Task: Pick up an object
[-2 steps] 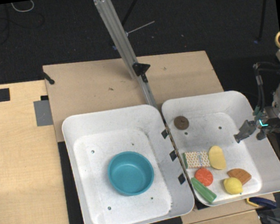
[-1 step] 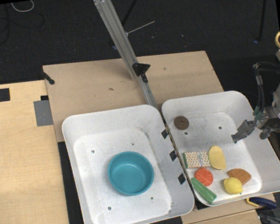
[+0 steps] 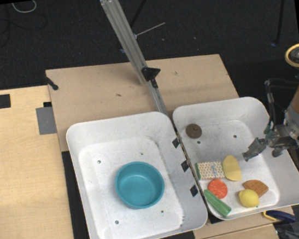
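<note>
Pale-yellow oval piece [image 3: 232, 168] — smooth, flat in the right bin [image 3: 220, 112] — claw [image 3: 261, 147] nearby, grip state unclear

A robotics lab — white bins [image 3: 85, 136] on a plywood bench [image 3: 188, 77], aluminium camera mast [image 3: 125, 34], dark floor cables.

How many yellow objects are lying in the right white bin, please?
2: a pale yellow oval piece beside the patterned sponge block, and a bright yellow lemon-shaped piece near the bin's front edge, by the brown piece.

Two white bins [image 3: 80, 137], one teal bowl [image 3: 140, 184], seven small food-like items [image 3: 232, 168].
</note>
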Available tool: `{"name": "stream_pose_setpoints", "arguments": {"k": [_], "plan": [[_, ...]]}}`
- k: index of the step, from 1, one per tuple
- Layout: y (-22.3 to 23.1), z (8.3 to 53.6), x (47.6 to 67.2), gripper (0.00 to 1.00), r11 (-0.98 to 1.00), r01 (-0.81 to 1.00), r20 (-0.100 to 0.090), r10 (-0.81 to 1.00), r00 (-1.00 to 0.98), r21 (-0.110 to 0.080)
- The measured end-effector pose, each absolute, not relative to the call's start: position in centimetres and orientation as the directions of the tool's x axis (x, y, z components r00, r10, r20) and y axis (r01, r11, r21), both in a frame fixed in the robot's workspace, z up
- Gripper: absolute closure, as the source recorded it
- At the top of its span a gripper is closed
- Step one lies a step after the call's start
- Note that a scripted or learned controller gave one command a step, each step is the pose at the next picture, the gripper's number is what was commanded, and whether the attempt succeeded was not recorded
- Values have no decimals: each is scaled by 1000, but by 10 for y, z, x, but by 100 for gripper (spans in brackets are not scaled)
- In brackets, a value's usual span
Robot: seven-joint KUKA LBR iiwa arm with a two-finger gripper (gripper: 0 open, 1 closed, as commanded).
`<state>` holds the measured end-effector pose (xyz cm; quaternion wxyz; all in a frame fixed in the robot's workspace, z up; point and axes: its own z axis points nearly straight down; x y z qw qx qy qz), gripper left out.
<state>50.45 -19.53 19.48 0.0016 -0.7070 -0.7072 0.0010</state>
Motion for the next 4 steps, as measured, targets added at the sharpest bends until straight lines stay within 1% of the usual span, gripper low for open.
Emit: {"name": "stream_pose_setpoints", "arguments": {"k": [1, 2, 3, 4], "plan": [[-194, 152, 508, 0, 1, 1000, 1, 1000, -1, -4], [-194, 109, 506, 0, 0, 1000, 1, 1000, 0, -4], [-195, 121, 506, 100, -1, 1000, 0, 1000, 1, 0], [-194, 183, 509, 100, 0, 1000, -1, 1000, 0, 4]]}}
